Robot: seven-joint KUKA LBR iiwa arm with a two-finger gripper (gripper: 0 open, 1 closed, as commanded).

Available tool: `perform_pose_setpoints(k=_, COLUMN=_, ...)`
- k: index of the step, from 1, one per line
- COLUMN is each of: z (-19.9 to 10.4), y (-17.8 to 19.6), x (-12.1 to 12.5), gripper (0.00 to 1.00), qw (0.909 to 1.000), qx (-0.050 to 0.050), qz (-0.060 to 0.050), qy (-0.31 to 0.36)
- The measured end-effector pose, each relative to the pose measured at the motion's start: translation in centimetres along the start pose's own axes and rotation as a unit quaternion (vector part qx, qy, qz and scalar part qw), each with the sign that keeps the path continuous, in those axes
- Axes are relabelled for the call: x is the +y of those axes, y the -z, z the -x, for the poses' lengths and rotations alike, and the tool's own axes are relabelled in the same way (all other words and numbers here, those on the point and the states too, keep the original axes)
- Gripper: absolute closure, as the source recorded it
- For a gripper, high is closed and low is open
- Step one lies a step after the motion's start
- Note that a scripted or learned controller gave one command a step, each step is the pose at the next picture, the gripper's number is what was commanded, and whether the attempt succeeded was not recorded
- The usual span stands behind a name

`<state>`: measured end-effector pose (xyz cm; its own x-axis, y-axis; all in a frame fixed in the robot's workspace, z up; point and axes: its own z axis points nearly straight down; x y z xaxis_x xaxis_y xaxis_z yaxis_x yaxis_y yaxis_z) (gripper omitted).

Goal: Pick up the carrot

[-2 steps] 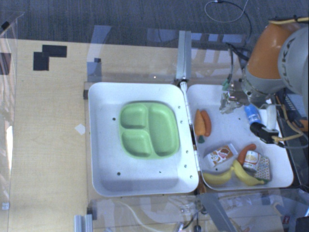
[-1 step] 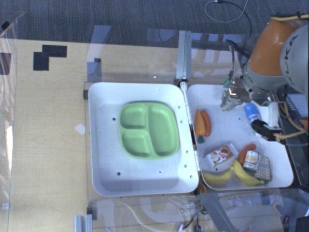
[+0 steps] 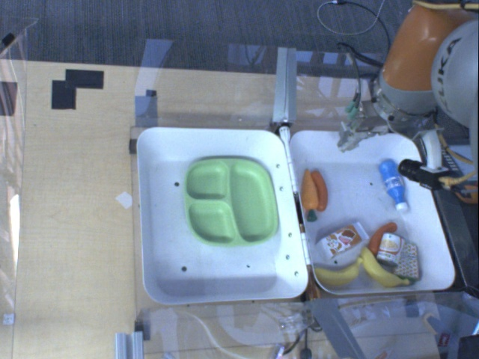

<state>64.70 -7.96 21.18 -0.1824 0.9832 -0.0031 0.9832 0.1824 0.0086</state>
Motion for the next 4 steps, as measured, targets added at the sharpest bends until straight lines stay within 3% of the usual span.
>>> perform_pose_setpoints(k=1, z=0.9, y=4.8, x=-2.2, gripper=1.00, qw=0.9966, qx=0.000, qz=-0.001, qy=-0.082)
perform_pose_setpoints(k=2, z=0.4, y=0.8, x=1.4, gripper=1.00, qw=0.9941, qx=0.000, qz=0.000, qy=0.108)
perform_pose_setpoints(k=3, z=0.2, y=-0.1, x=2.4, gripper=1.00, qw=0.9707, qx=0.000, qz=0.001, qy=0.240)
perform_pose_setpoints(k=4, z=-3.5, y=0.4, x=2.8, gripper=1.00, qw=0.9254, qx=0.001, qz=0.001, qy=0.379)
